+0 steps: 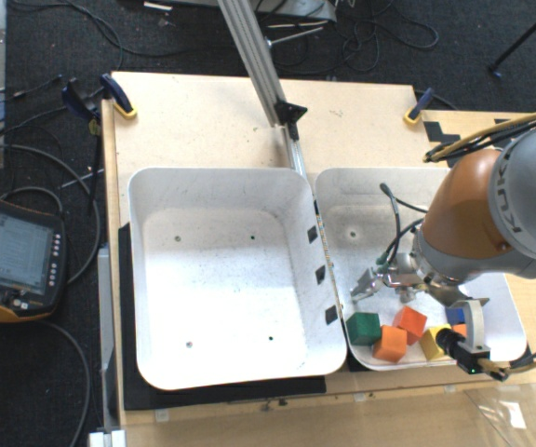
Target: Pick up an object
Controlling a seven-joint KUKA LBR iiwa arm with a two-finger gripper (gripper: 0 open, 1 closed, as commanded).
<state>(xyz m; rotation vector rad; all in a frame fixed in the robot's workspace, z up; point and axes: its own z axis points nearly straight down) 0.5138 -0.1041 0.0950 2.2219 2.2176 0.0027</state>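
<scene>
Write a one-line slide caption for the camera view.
Grey KUKA arm's end effector hovers in the right white bin above a green cube, orange blocks and a yellow block clustered at its near edge.

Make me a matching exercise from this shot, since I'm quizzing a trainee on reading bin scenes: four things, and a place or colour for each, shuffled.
Things:
1. green block
2. two orange blocks
3. handheld controller
4. blue-and-yellow clamp

Places or colours:
A. on the floor left of the bench
B. at the bench's far left corner
C. right bin, nearest the divider
D. right bin, just right of the green one

Pairs: 1-C, 2-D, 3-A, 4-B
</scene>
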